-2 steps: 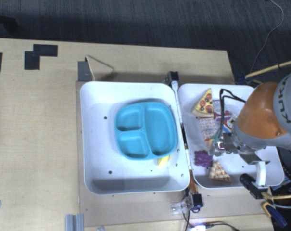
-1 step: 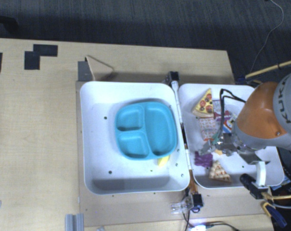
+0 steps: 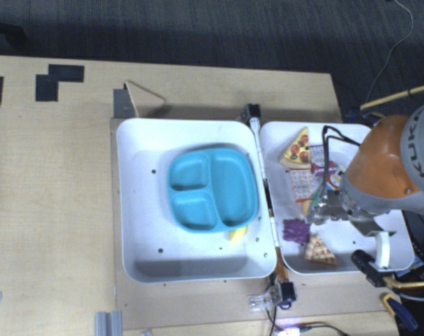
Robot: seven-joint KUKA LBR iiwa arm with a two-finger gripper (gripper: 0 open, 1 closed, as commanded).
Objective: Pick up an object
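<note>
The jaws [image 3: 318, 212] are down inside the right bin [image 3: 402, 257], low over the clutter there, but the arm [image 3: 383, 170], with its orange band, covers them from above, so I honestly can't tell if they're released or clenched on anything. Just below the jaws and a touch to the left sits a crumpled purple piece [image 3: 294, 229], and right under that is a pizza slice toy [image 3: 319, 252] lying flat near the bin's lower rim. Straight above the jaws there's a flat printed packet [image 3: 304, 182], and further up from it a second pizza slice [image 3: 296, 149] in the bin's upper left corner. Some black cable loops over that area too.

Off to the left of the jaws, past the divider between the two bins, the left bin [image 3: 138, 187] holds a blue sectioned tray [image 3: 213, 187], with a bit of something yellow [image 3: 237, 234] peeking out from under its lower right edge. Both bins rest on the light wooden worktop [image 3: 50, 208].
</note>
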